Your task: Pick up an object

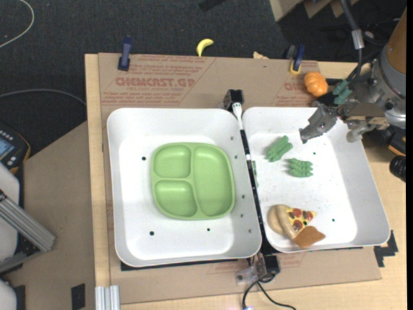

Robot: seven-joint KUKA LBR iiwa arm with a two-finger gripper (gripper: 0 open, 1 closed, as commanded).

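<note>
In the right bin (348, 192) lie two green toy vegetables, one (278, 148) near the middle top and one (300, 167) just below and right of it. A toy pizza slice (295, 223) rests at that bin's near edge. My gripper (316, 126) hangs over the upper part of the right bin, up and right of the green pieces, with nothing seen between its fingers. The arm comes in from the right edge.
The left bin (129, 173) holds a green three-compartment plate (193, 179). An orange toy (315, 83) sits on the cardboard beyond the right bin, and a yellow banana (204, 45) lies at the board's far edge. Blue clamps (124, 54) hold the board.
</note>
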